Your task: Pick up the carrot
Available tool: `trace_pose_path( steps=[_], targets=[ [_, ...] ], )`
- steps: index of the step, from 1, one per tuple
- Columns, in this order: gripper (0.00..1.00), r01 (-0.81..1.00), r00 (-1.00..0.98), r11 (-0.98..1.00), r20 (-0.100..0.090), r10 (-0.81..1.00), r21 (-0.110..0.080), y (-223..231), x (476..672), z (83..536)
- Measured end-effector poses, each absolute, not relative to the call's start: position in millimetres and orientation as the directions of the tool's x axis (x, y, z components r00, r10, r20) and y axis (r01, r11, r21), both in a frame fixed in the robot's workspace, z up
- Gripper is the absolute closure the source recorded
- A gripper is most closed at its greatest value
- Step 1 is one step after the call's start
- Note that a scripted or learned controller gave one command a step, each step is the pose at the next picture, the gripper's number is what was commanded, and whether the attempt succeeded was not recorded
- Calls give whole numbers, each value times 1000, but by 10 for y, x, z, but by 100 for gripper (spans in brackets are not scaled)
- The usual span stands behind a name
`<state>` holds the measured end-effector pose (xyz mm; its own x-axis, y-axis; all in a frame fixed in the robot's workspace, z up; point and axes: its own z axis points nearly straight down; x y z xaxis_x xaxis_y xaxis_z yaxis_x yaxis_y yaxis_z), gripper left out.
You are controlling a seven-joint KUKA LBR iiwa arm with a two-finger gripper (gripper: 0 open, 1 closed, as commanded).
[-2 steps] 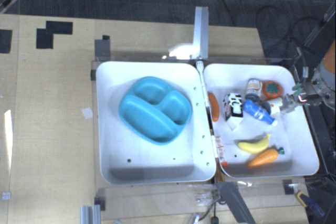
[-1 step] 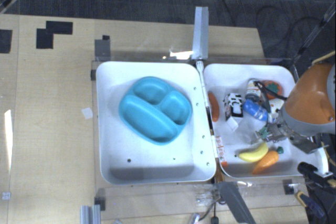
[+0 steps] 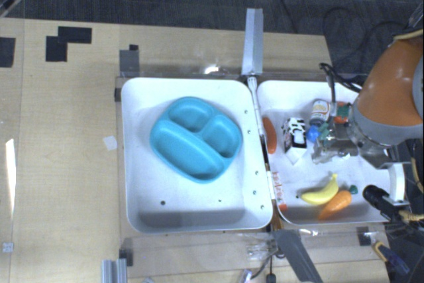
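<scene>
Saw the gripper [image 3: 330,148] poised low over the middle of the right bin [image 3: 298,172], with no object visibly caught in it. Could not tell from this slanted view whether it stood open or closed.

Found a cluster of small items just beside it on the left: a black-and-white piece [image 3: 295,132], a small blue thing [image 3: 313,136], and a pale container [image 3: 320,109] a little further back.

Found the carrot [image 3: 336,202] lying on the bin floor near the front wall, in front of the gripper and clearly apart from it, its green end pointing up to the right. Noted a banana [image 3: 319,192] right against the carrot's left side, seemingly touching. Noted a reddish oblong item [image 3: 269,134] along the bin's left wall.

Traced the grey wrist back to the orange band [image 3: 397,89] at the right edge.

Saw the left bin [image 3: 192,209] holding a blue divided plate [image 3: 195,137], set at a slant. Saw a metal post [image 3: 253,43] rising behind the seam between the two bins, with the wooden bench [image 3: 59,142] all round.
</scene>
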<state>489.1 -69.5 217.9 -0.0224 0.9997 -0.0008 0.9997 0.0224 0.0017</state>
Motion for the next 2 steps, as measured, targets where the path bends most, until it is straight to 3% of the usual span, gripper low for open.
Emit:
trace_pose_path(
  steps=[1,2],
  targets=[
    [100,993,-118,118,0,993,-2,-980,4877,1319],
    [100,907,-420,420,-2,908,8,-1101,4911,895]
  ],
)
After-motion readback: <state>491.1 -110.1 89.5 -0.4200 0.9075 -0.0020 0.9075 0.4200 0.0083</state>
